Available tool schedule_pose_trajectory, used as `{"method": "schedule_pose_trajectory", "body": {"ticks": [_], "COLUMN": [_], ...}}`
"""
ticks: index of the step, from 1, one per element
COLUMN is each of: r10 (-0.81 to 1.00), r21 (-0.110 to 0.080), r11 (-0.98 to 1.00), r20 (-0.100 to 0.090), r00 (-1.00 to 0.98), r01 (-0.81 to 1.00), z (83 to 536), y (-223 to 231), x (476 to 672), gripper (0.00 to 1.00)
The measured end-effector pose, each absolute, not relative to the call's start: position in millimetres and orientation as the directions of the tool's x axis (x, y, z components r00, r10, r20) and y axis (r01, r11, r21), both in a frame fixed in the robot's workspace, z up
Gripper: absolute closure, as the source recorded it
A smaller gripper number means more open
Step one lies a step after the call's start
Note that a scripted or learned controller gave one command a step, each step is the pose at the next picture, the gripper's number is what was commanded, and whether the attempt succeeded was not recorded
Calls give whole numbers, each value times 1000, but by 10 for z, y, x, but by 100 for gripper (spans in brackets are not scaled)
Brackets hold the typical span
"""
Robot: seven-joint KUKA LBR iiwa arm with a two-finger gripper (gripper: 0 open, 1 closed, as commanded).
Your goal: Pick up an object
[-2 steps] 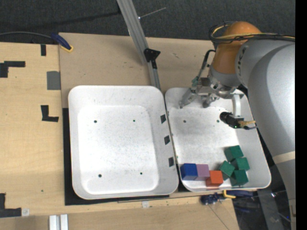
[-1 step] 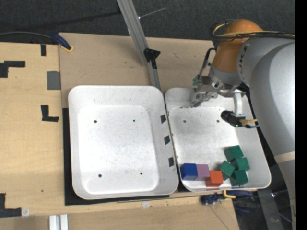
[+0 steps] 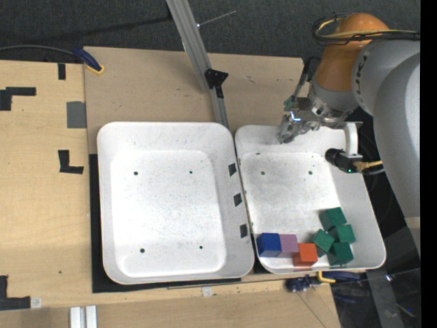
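My gripper hangs over the far rim of the right bin, near its back edge, with nothing visible between its fingertips. Along the near edge of that bin lie a blue cube, a purple cube and an orange cube in a row. To their right sit several green blocks bunched in the near right corner. The gripper is well away from all of them, at the opposite end of the bin.
The left bin stands beside the right one, their rims touching in the middle. A slanted metal pole rises behind the bins. The wooden bench extends to the left with black tape marks.
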State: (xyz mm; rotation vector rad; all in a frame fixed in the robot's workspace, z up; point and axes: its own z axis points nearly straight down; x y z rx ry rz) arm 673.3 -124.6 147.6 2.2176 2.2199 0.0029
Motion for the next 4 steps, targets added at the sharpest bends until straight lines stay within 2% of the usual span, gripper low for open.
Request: {"method": "schedule_pose_trajectory", "body": {"ticks": [2,4], "r10": [1000,1000], "r21": [5,-3], "r11": [2,6], "r20": [-1,1], "r00": [-2,-6], "r01": [1000,1000], "z": [2656,2342], "y": [-1256,-204], "x": [6761,6609], "gripper": [100,100]}}
